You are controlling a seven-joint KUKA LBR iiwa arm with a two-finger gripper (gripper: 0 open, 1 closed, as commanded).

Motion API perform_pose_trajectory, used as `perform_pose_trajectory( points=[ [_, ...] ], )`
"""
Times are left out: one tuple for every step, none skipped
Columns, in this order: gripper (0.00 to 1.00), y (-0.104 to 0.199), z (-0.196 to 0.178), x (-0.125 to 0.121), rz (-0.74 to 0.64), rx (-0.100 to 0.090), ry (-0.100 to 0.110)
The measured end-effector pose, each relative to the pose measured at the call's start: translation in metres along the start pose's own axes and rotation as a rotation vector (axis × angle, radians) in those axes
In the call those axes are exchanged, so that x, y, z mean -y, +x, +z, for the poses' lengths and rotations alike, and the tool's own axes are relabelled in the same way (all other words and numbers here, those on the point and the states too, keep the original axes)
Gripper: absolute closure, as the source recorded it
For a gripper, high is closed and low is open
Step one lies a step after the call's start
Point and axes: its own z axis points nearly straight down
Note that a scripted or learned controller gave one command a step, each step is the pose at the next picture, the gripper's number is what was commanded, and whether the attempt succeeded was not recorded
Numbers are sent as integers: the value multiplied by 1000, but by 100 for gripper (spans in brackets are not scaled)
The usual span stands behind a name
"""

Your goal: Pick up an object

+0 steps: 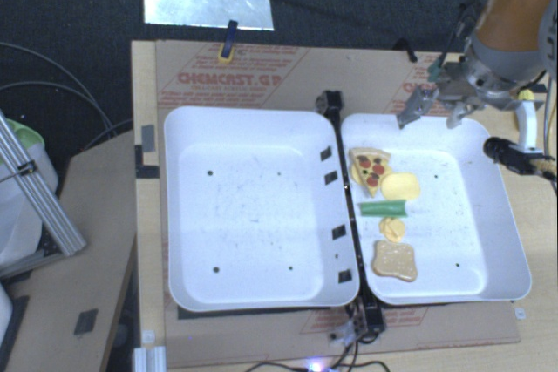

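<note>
Your gripper [433,111] hangs spread and holding nothing over the right bin's [488,213] far rim. The pizza slice [370,167] lies below it, crowded against the yellow disc [401,186]; descending carelessly could nudge both aside.

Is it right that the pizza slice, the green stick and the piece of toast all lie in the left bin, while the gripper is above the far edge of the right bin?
Not quite. The camera view shows the pizza slice, the green stick and the piece of toast in the right bin, not the left bin. The gripper is indeed above the right bin's far edge.
</note>
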Motion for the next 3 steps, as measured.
perform_pose_trajectory(
  points=[
    [0,5,129,16,2,-2,12],
    [0,8,173,54,3,-2,7],
    [100,8,159,51,2,0,-2]
  ],
)
